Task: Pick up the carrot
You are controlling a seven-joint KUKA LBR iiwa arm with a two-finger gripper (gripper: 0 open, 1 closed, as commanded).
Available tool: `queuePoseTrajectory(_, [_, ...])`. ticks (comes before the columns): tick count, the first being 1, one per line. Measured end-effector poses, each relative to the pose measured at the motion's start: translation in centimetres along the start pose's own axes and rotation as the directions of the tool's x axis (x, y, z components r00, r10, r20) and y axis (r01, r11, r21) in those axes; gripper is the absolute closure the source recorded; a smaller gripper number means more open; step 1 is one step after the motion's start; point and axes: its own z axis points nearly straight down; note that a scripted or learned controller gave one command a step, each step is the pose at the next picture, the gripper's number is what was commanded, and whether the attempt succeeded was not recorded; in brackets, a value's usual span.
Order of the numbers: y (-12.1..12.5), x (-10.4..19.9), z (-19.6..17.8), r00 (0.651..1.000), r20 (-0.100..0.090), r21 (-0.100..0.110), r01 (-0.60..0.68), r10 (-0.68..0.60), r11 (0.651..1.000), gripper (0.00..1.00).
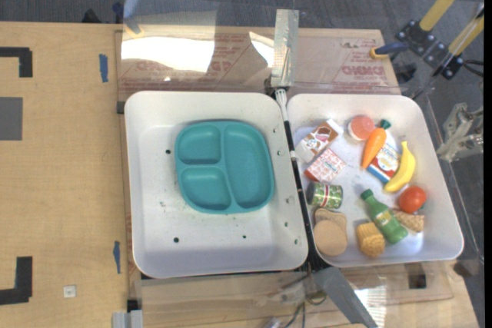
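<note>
1. Carrot [373,145] lies in the right bin [432,136], in its far half, tilted with the green top pointing away and to the right.
2. Its near end rests against a white packet [389,158]; a banana [403,167] lies just beside that, and a round pink slice [360,127] sits just left of the carrot.
3. Nearer the front are a tomato [413,198], a green bottle [383,216] and a small can [327,195].
4. The left bin [154,127] holds a teal divided plate [225,165].
</note>
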Motion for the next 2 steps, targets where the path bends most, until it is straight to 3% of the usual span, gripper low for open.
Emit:
queuePoseTrajectory(1, [1.0,3.8,14.6,0.968,-0.013,-0.016,0.252,-0.252,0.968,1.00])
queuePoseTrajectory(2, [0.2,0.7,-3.1,0.891,0.001,0.000,0.454,-0.454,0.891,1.00])
